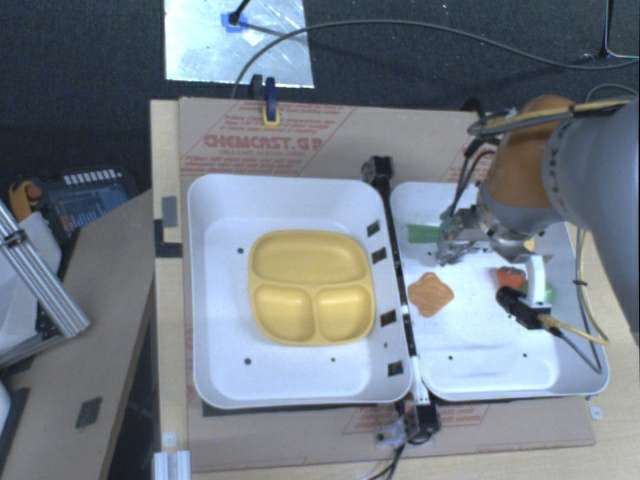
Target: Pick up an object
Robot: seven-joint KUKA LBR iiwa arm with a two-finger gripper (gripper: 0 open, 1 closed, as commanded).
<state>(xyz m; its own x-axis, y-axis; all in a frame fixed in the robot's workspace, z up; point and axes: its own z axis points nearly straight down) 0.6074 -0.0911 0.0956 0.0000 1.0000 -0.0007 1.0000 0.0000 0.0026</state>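
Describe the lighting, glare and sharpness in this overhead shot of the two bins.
Camera view: light is even and soft, with faint shadows inside the bin walls; the foil sheet at top glares brightly; the left bin looks nearly washed out around the yellow tray; the arm at right is large and soft-edged, so the gripper reads murky; the orange piece is fairly crisp.

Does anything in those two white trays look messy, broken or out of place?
Nothing looks spilled or broken. The yellow divided plate sits slightly askew in the left bin. In the right bin, an orange piece lies flat and a green item sits beside the gripper.
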